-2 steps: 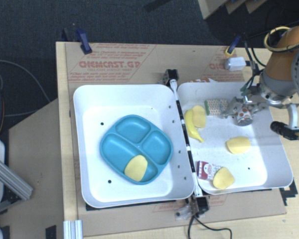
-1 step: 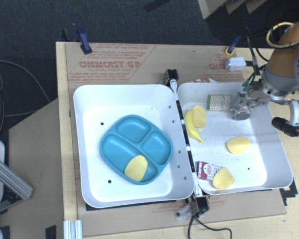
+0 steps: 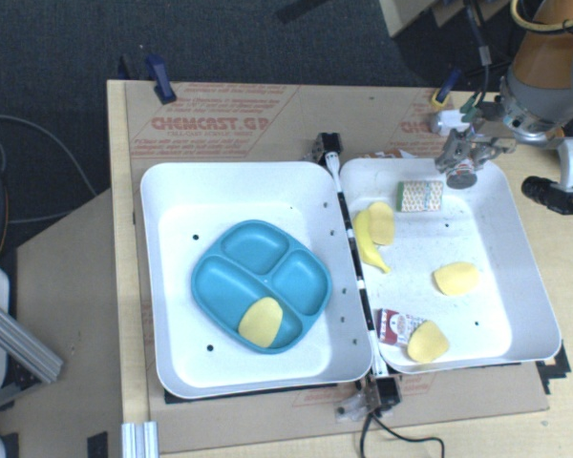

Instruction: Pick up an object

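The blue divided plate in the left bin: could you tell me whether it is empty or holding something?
Holding something: the blue divided plate has one yellow piece lying in its near compartment; its other compartments show bare blue.

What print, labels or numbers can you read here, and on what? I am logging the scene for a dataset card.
"CHEMCAST GP", in red, on the brown sheet under the bins; the last letters are faint.
More red print on that sheet near the gripper: too blurred to read.
Red and white packet: print too small.
Patterned small box: no legible text.
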{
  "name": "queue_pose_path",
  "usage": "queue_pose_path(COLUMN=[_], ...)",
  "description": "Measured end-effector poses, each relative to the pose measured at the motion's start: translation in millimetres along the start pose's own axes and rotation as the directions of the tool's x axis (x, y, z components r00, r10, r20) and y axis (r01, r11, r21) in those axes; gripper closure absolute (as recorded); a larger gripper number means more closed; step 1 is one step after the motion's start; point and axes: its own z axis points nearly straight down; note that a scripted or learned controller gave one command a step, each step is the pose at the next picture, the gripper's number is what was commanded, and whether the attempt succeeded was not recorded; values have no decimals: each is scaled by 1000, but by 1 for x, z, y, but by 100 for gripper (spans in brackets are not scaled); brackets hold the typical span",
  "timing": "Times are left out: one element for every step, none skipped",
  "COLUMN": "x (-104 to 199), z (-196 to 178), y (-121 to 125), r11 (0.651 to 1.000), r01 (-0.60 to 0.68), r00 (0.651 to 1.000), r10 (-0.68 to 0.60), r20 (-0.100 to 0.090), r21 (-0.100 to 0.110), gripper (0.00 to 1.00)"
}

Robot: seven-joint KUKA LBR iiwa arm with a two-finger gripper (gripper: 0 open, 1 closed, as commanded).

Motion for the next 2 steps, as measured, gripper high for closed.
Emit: queue_pose_path(x=[59, 114], z=[-17, -11], y=[-29, -27], r11=[1000, 1000], r01=[0, 0], r00=[1000, 1000], r10=[0, 0], r20=[-2, -2], r21=[5, 6], gripper=[100, 100])
